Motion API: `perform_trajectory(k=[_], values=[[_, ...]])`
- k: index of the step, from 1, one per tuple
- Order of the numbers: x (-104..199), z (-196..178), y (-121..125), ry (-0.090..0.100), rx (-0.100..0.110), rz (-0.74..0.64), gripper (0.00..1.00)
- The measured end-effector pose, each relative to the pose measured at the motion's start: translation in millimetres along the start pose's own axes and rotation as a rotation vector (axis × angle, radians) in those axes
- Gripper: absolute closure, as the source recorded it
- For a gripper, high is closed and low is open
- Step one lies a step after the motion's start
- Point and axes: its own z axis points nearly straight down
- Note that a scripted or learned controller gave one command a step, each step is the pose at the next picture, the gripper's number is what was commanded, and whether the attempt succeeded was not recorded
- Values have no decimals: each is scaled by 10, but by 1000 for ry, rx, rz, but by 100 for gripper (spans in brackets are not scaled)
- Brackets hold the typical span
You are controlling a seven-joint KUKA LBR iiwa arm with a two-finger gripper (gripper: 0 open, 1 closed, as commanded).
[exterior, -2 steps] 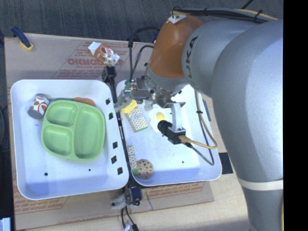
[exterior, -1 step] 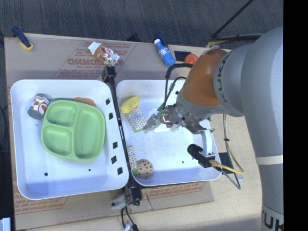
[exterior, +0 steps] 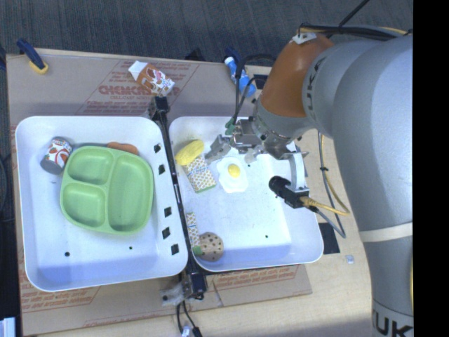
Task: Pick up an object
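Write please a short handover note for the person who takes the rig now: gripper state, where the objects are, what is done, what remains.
Gripper: over the right bin, near its upper-left part; nothing seen held.
Right bin: fried egg toy, yellow piece, patterned packet, cookie.
Left bin: green divided tray, small can, orange piece behind the tray.
Done: arm positioned over objects.
Left: grasp one and lift.

A flattened cardboard sheet (exterior: 112, 90) with red print lies under both bins on the counter (exterior: 337, 272); a small crumpled wrapper (exterior: 151, 78) rests on it, and blue clamps (exterior: 31, 55) grip its far edge
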Motion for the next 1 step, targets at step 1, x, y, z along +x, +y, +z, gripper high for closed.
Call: perform_trajectory(k=[1], values=[[549, -874, -961, 0, 1, -2, 0]])
